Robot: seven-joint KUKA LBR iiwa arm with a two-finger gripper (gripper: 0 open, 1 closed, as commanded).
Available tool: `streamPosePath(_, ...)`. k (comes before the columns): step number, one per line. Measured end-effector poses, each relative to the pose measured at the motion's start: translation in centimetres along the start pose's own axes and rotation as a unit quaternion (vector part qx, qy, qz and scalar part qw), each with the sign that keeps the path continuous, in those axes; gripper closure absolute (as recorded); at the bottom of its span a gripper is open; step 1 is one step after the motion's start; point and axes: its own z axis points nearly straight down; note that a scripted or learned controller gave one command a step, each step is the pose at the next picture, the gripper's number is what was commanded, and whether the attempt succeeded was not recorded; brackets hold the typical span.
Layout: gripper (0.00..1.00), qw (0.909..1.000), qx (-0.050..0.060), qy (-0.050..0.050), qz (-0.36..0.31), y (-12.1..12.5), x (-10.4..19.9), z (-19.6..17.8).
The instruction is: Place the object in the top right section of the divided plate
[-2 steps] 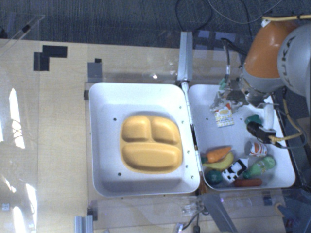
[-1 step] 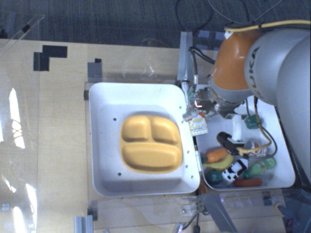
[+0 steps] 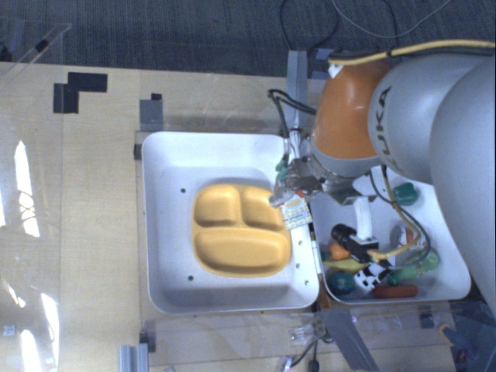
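The object (image 3: 295, 212) looks like a small pale packet or card with printed markings, too small to read, and it hangs at the tip of the gripper (image 3: 290, 200) right over the right-hand rim of the divided plate (image 3: 232, 246). It seems pinched between the fingers, closed narrowly on something thin, though the blur there keeps me from being sure of the grip. The plate is a smooth, matte yellow plastic thing with rounded corners, moulded into three shallow wells: two smaller ones across the top and one long one below. The top right section (image 3: 260, 206) sits just left of the packet. To my eye the careful way to finish is to carry it a little leftward until it is squarely above that well, lower it close to the floor, and only then let go, since a light, flat item could flutter or catch on the raised ridge and slide into the neighbouring well or off into the left bin (image 3: 167, 208). That bin is glossy white with soft rounded walls. The right bin (image 3: 449, 273) holds a jumble of bright toy pieces, and the big grey arm (image 3: 442, 122) with its orange band looms above it.
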Motion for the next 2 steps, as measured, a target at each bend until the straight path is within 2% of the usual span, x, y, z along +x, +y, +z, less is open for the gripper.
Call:
streamPosePath(1, 0.00, 1.0000, 0.000, 0.000, 0.001, 0.0, 0.0, 0.0)
streamPosePath(2, 0.00, 0.9876, -0.003, -0.001, -0.157, 9.1, -4.2, -3.5)
